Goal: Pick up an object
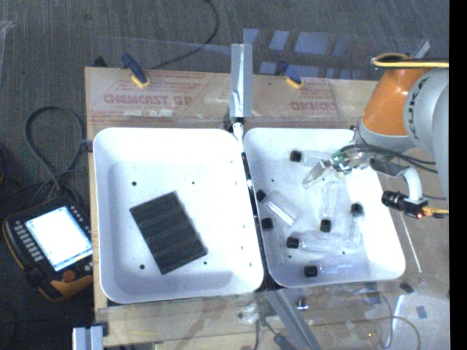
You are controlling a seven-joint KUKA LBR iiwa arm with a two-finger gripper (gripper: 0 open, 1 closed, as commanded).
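Note:
Several clear vials with black caps lie scattered in the right bin [379,265]. One vial [278,211] lies near the bin's left wall, another vial [330,203] lies upright in the picture at the middle, and a third vial [321,245] lies lower down. A dark ribbed block [168,232] rests flat in the left bin [117,152]. My gripper [321,172] hangs low over the upper middle of the right bin, pointing left, just above the middle vial. I see nothing clearly held in it.
The grey arm with its orange band [387,104] reaches in over the right bin's upper right corner. A loose black cap [295,155] sits left of the gripper. A teach pendant [51,243] lies left of the bench.

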